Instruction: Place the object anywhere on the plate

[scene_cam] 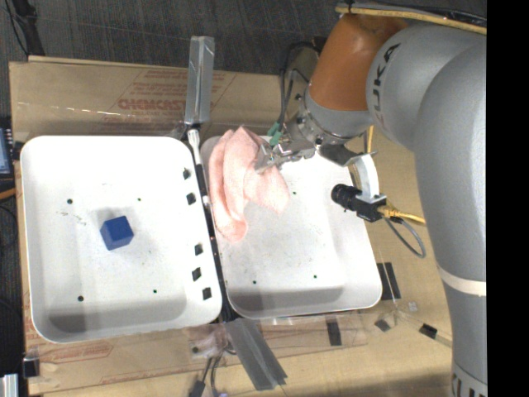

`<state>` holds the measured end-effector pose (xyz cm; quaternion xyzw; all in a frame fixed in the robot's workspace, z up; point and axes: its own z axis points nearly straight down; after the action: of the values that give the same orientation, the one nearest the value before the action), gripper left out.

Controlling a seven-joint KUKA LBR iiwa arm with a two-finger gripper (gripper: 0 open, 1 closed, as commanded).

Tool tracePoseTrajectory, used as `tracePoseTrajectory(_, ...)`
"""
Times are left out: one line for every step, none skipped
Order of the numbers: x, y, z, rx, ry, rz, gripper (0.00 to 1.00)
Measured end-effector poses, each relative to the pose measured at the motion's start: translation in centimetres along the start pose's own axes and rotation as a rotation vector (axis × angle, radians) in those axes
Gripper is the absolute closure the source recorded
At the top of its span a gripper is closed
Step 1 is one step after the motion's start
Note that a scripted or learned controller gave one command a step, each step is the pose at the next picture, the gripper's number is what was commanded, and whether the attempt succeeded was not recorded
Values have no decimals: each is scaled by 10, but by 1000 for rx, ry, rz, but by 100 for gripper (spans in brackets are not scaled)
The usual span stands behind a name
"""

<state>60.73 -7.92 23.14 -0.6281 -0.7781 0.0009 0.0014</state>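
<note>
Grey arm [430, 139] looms over the right bin [331, 279]. Its gripper [277, 151] pinches a pink cloth [240, 184], which hangs below and left of the jaws. Far left, a blue cube [116, 231] sits in the left bin [50, 304].

High slanted view over both bins [202, 246]

The bench [413, 246] is tan board, showing along the top, right and bottom of the frame. Two shallow white bins rest directly on it side by side: the left bin [50, 304] at the frame's left, the right bin [355, 279] at centre, their inner walls touching.
</note>
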Motion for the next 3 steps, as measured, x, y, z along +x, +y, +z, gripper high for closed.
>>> tracePoseTrajectory(59, -11, 3, 1, -1, -404, 100)
tracePoseTrajectory(116, -15, 8, 1, -1, -810, 100)
tracePoseTrajectory(164, -27, 3, 1, -1, -1214, 100)
